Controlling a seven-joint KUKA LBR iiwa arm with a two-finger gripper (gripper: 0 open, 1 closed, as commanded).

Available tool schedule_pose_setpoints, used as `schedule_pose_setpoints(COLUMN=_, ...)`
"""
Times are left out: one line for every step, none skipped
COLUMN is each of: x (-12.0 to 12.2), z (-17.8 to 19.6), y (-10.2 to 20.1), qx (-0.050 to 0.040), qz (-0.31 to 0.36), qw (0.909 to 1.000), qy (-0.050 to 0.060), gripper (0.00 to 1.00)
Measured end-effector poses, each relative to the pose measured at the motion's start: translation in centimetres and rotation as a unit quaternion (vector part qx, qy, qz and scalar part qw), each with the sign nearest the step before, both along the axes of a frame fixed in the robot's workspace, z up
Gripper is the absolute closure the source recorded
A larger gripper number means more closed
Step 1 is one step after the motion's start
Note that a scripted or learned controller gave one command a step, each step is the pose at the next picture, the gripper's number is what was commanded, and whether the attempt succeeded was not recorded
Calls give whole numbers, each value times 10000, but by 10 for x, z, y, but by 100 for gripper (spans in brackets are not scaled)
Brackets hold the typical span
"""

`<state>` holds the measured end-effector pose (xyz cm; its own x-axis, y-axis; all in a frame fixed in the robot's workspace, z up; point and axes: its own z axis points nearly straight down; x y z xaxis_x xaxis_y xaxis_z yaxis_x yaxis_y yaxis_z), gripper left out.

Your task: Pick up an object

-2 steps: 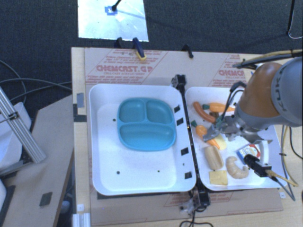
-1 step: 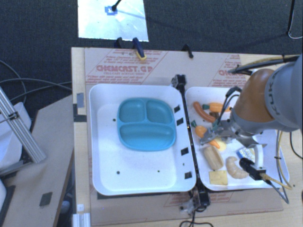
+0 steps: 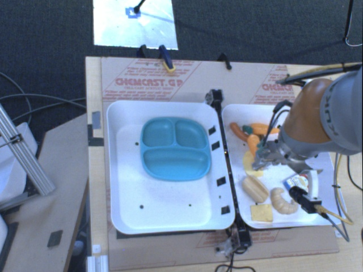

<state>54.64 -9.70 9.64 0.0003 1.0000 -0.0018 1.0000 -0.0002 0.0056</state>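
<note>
Objects to pick: toy food lies scattered in the right bin (image 3: pixel 238 115), under and around my arm.
Carrots: two orange carrot pieces (image 3: pixel 249 130) sit near the bin's far left corner, one slanting toward the divider, the other running under my wrist.
Yellow piece: a pale yellow item (image 3: pixel 248 162) lies just left of my tool, partly hidden by it (its shape is hard to read).
Bread roll: a tan sausage-shaped roll (image 3: pixel 254 188) rests below the yellow piece, tilted.
Croissant: a curved pastry (image 3: pixel 282 201) lies just right of the roll, near the bin's front edge.
Cheese slice: a flat yellow square (image 3: pixel 261 212) sits at the front wall, below roll and croissant.
Small packet: a white-and-dark item (image 3: pixel 299 181) lies right of the croissant; I cannot make out what it is.
My tool: my tool (image 3: pixel 262 157) points down into the right bin's middle, close to the yellow piece; whether the fingers are wide or narrow I cannot tell, and nothing is seen between them.
My arm: grey with an orange band (image 3: pixel 306 115), reaching in from the right over the bin.
Left bin: the left bin (image 3: pixel 170 214) holds a blue divided plate (image 3: pixel 174 149), three compartments, lying flat.
Desk: both bins rest on a board (image 3: pixel 147 81) printed with red lettering on the desk (image 3: pixel 62 157).
</note>
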Motion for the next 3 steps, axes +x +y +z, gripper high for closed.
schedule_pose_setpoints(x=5, z=48, y=-9, qx=2, qz=-1, qw=10000, qy=0, gripper=100)
schedule_pose_setpoints(x=14, z=108, y=-4, qx=4, qz=26, qw=10000, qy=-13, gripper=100)
schedule_pose_setpoints(x=15, z=129, y=-4, qx=8, qz=22, qw=10000, qy=7, gripper=100)
